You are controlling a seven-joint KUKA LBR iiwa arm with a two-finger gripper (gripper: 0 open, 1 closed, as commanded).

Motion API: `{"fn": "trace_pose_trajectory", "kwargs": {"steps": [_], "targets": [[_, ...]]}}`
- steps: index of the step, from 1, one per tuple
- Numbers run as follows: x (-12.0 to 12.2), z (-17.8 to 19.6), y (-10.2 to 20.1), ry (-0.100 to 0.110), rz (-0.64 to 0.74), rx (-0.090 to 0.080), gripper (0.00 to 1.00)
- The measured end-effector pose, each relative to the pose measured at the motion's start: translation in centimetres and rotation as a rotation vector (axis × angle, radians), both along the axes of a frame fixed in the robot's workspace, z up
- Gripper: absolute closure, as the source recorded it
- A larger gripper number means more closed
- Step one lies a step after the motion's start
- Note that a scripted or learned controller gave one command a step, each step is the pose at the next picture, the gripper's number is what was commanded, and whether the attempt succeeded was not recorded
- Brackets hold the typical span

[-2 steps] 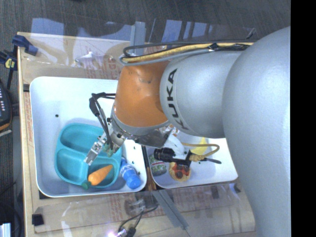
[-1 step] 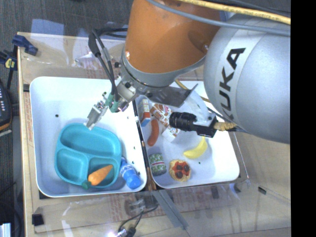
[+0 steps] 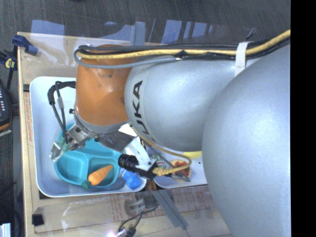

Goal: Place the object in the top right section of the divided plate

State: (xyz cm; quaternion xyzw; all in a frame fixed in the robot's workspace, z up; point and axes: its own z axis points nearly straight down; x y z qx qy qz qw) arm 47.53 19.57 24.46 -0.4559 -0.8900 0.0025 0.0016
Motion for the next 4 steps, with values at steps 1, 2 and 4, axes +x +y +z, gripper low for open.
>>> {"fn": "trace_pose_trajectory", "kwargs": {"steps": [1,2,4], "targets": [[0.0,-13.2,0.4,-0.001,0.155,0.002,0.0],[-0.2,-12.6,0.2,0.01,0.158,-0.001,1.0],[10.2,0.7,-10.7,0.006,0.522,0.005,1.0]]}}
